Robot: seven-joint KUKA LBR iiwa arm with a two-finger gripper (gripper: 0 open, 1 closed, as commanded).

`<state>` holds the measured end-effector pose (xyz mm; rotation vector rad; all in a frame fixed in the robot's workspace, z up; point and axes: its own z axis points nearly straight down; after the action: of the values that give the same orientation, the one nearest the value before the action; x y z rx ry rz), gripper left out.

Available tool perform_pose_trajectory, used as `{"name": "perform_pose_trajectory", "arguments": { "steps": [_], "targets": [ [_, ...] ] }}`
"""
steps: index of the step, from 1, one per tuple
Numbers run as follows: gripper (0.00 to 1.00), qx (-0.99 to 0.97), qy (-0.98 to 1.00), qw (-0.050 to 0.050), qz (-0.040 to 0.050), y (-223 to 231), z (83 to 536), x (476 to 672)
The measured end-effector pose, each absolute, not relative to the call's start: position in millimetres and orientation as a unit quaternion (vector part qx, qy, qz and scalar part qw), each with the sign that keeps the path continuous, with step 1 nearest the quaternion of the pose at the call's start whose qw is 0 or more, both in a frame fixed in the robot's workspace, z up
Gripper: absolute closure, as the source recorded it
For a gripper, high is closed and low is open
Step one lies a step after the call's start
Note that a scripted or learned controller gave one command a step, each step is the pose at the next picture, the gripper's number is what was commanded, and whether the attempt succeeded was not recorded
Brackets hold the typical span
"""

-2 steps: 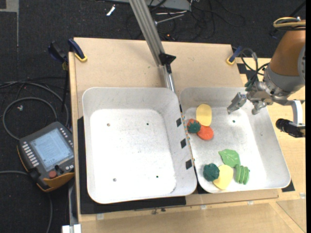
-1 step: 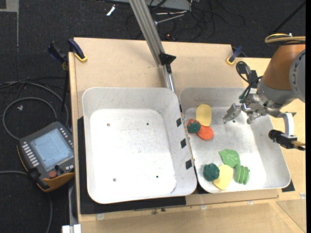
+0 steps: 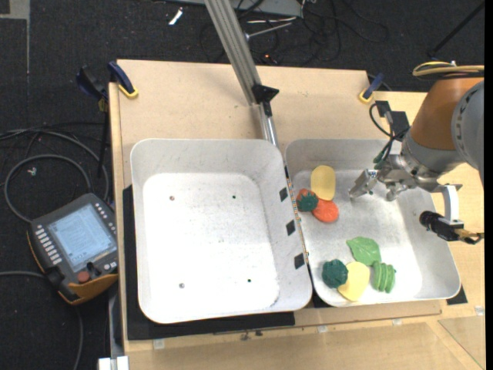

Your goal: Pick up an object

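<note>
Several toy food pieces lie in the right bin [image 3: 431, 241]. A pale yellow piece [image 3: 323, 182], a small dark green piece [image 3: 307, 201] and an orange-red piece [image 3: 326, 212] cluster by its left wall. Near the front sit a light green leaf [image 3: 363, 249], a dark green floret [image 3: 334, 272], a yellow piece [image 3: 355, 280] and a ridged green piece [image 3: 383, 277]. My gripper [image 3: 377, 188] hangs over the bin's back part, right of the pale yellow piece. It is open, with nothing between its fingers.
The left bin [image 3: 154, 160] adjoins the right one along a shared wall. A slanted metal pole [image 3: 239, 48] reaches down to the bins' back edge. Clamps sit at the bench's back corners. A teach pendant [image 3: 73, 241] lies on the floor to the left.
</note>
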<state>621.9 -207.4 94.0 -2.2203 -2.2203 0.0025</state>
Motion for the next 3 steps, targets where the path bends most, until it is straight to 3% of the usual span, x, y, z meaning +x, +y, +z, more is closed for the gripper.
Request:
{"name": "perform_pose_trajectory", "arguments": {
  "steps": [1,3],
  "targets": [
    [1.0,-0.707,-0.707,-0.001,-0.0003,-207.6,106.2,623.1],
    [1.0,-0.706,-0.708,-0.003,-0.0013,-211.6,193.8,627.6]
  ]
}}
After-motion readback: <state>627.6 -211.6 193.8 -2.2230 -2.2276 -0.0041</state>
